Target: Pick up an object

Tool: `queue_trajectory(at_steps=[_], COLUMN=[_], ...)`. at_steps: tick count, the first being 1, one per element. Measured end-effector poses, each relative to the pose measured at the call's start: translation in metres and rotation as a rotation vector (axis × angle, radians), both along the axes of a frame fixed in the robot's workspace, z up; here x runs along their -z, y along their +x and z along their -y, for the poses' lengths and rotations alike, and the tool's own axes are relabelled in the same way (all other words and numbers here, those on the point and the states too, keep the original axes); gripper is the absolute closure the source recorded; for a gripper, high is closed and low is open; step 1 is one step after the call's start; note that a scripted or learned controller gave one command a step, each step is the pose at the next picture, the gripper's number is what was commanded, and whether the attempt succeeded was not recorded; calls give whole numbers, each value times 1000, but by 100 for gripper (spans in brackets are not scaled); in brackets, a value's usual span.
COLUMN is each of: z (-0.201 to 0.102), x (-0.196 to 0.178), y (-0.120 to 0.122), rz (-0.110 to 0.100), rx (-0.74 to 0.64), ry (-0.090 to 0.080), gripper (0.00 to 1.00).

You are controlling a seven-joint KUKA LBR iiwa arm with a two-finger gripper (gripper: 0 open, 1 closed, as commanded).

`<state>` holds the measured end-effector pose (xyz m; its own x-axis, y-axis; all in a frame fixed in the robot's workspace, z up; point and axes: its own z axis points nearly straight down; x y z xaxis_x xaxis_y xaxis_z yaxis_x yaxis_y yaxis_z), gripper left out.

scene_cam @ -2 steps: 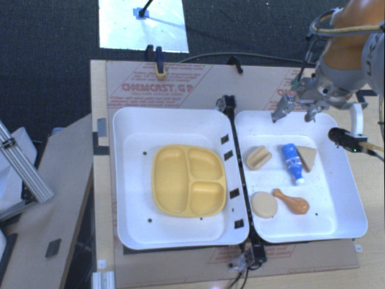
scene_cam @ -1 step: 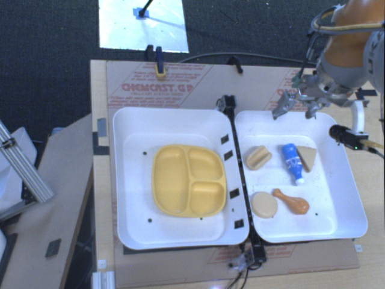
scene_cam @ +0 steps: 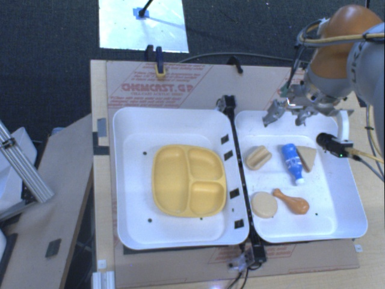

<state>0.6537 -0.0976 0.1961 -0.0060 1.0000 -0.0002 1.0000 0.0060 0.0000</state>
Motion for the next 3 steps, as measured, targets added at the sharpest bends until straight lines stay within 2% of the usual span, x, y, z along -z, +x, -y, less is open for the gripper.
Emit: queue_trajectory(at_steps=[2, 3], z=[-8, -8], x=[100, 87], y=[-10, -8], rz=[0, 4], rx=[4, 4], ry=[0, 0], gripper=[0, 100])
